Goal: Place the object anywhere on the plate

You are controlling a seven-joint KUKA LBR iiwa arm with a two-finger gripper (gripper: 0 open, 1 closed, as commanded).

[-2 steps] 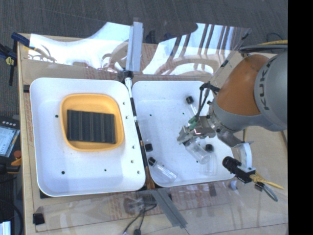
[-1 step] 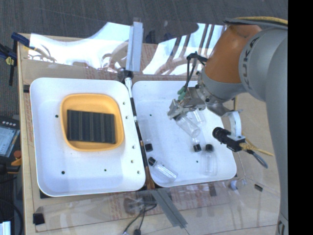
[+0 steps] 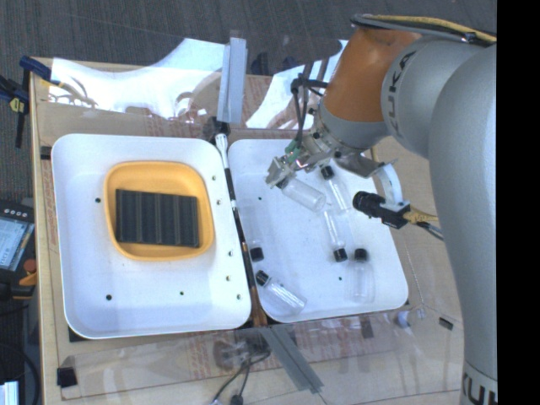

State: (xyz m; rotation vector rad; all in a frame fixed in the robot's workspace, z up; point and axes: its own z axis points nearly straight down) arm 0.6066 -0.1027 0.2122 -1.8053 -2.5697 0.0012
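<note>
Gripper (image 3: 287,171) low over right bin (image 3: 392,289), upper part, just above clear vial (image 3: 305,195); finger state unreadable. More clear black-capped vials (image 3: 279,292) scattered across right bin. Yellow plate (image 3: 156,178) with dark ribbed insert (image 3: 158,218) in left bin (image 3: 76,268), well apart from vials.

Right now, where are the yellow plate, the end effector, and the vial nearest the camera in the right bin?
yellow plate (image 3: 126,175): camera view, on its upper-left rim.
end effector (image 3: 283,172): camera view, at its tip.
vial (image 3: 280,294): camera view, on its clear body.
</note>
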